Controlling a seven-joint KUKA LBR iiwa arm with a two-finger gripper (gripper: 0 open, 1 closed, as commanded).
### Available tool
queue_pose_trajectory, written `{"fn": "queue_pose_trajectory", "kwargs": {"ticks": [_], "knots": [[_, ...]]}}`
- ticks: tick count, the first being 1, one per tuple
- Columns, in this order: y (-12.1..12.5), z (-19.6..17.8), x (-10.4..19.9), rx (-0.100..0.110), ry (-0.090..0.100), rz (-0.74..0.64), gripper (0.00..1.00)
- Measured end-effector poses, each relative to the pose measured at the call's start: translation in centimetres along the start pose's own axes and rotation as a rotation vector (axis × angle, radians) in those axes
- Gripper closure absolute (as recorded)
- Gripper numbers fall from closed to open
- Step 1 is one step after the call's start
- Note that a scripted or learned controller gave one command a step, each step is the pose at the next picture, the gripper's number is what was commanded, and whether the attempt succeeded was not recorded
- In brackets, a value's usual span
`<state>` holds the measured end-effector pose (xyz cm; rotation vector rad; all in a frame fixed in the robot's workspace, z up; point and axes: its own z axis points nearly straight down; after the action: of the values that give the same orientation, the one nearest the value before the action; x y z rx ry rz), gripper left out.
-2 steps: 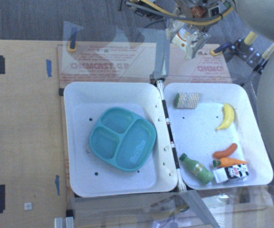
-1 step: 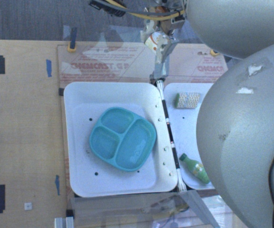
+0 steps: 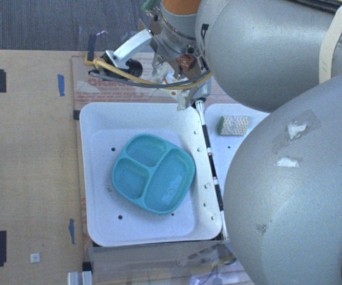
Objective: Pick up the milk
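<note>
My gripper hangs above the far rim of the left bin, below the orange band of the wrist, amid yellow and black cables. A teal divided plate lies in the middle of the left bin. The grey arm covers most of the right bin, hiding what lies in it. A small pale green speckled block rests in the right bin's far left corner, just right of the gripper.
A raised white divider wall with screw holes separates the two bins. Tan bench surface with blue and black tape marks extends left of the bins. The bulky arm links fill the right side.
</note>
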<state>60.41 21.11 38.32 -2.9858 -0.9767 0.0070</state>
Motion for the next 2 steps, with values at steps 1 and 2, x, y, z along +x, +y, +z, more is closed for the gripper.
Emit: {"fn": "queue_pose_trajectory", "kwargs": {"ticks": [1,2], "knots": [[-0.3,-4.0,2.4,-0.001,0.005,0.06,1.0],[1.2,2.0,4.5,0.0,0.001,-0.158,1.0]]}}
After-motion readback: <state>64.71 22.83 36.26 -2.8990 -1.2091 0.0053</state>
